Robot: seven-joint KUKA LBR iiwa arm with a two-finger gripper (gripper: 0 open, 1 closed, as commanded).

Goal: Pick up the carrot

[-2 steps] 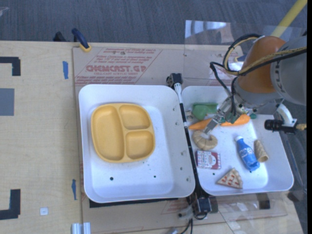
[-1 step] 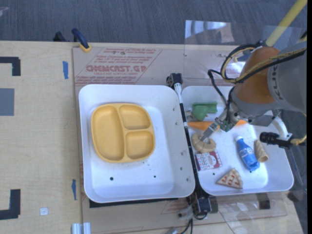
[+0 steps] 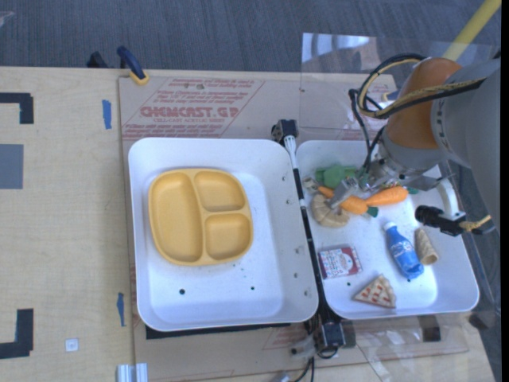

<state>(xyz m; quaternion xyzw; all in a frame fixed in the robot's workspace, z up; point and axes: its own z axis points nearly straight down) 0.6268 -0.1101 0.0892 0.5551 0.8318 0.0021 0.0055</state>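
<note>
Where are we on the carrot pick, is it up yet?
Not up yet. The gripper has reached the right bin and sits low at the carrot, which lies among the other toy foods beside the green piece. A firm grasp isn't visible. Left: secure the carrot and lift it.

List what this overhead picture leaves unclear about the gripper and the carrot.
1. Camera view: whether the gripper grips the carrot; the contact is too small and cluttered.
2. The green toy is partly covered by the arm's wrist.
3. The red packet has print too small to read.
</note>
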